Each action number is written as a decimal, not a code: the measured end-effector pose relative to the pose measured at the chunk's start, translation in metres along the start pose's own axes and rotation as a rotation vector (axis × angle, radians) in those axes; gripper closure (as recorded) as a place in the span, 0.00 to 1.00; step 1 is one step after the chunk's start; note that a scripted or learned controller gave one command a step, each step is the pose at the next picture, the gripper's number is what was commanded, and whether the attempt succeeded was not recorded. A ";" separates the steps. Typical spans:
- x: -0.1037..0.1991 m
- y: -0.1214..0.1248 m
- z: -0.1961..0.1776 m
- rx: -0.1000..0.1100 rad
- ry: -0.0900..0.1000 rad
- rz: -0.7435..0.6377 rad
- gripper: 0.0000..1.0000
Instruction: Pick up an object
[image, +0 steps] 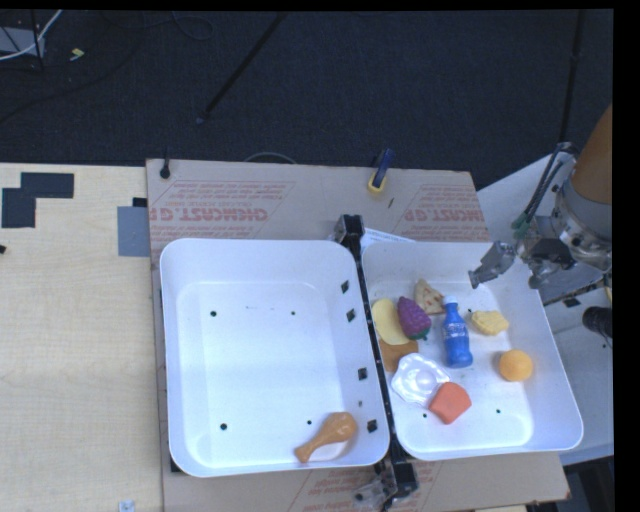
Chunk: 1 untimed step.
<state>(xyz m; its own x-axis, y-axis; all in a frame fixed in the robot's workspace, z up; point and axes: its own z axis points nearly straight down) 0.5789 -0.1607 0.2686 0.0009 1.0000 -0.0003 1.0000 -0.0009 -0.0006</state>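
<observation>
Two shallow white bins sit side by side on the bench, the left bin (190, 300) and the right bin (555, 400) meeting along a black clipped seam. One item lies in the left bin: a tan drumstick-shaped toy (327, 437) near its front right corner. Everything else is in the right bin, mostly toward its left side. A purple grape cluster (413, 317) lies on a yellow piece (387, 321) near the seam, with a tan wedge (429, 296) just behind it. A blue bottle (456, 336) lies toward the middle, a small yellow chunk (489, 322) just to its right, and an orange ball (515, 365) nearer the right edge. Toward the front edge, a white fried-egg shape (417, 379) touches a red-orange block (450, 402). The gripper (515, 262) hovers over the right bin's back right corner, its two fingers spread apart with nothing between them, well apart from every object.
</observation>
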 end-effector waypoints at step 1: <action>0.004 0.037 0.183 0.013 0.005 -0.004 0.00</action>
<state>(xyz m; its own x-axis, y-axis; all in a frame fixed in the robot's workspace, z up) 0.6153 -0.1564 0.0854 -0.0026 1.0000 0.0042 0.9999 0.0026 -0.0137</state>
